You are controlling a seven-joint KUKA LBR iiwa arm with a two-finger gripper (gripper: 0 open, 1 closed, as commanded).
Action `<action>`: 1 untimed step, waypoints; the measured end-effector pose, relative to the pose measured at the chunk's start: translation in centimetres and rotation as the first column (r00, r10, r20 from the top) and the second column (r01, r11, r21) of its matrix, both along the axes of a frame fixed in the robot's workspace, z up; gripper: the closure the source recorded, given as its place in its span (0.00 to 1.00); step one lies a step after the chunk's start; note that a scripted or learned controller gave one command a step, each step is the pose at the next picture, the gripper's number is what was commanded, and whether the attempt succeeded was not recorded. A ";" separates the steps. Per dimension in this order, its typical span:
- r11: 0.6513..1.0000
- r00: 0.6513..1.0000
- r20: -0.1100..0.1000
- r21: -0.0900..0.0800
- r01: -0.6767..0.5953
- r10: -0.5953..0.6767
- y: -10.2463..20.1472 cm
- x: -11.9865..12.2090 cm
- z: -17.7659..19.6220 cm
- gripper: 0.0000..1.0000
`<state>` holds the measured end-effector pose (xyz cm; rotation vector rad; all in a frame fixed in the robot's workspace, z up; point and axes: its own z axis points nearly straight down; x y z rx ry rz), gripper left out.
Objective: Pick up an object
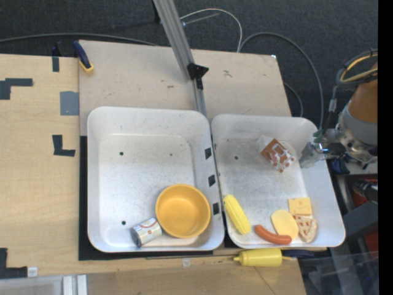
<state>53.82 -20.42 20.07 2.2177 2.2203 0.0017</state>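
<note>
My gripper [309, 154] hangs over the right rim of the right bin [245, 128], at the end of the grey arm with its orange band [367, 101]. Just left of it, a brown and white toy block [277, 153] lies in the bin's back right part. Along the front of that bin lie a yellow corn cob [236, 214], a red sausage [272, 235], a pale yellow oval piece [284, 222], a cheese wedge [300, 206] and a pizza slice [306, 228]. The left bin [123, 128] holds a yellow bowl [182, 211] and a small can [146, 231] on its side.
A yellow mustard bottle [262, 257] lies on the bench outside the right bin's front edge. A slanted metal pole [178, 32] comes down to the rims between the bins. Cables loop behind the right bin.
</note>
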 end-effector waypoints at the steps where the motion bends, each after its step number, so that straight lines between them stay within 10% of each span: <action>1: 1.000 1.000 0.001 0.000 -0.001 0.001 0.0 0.1 5.3 1.00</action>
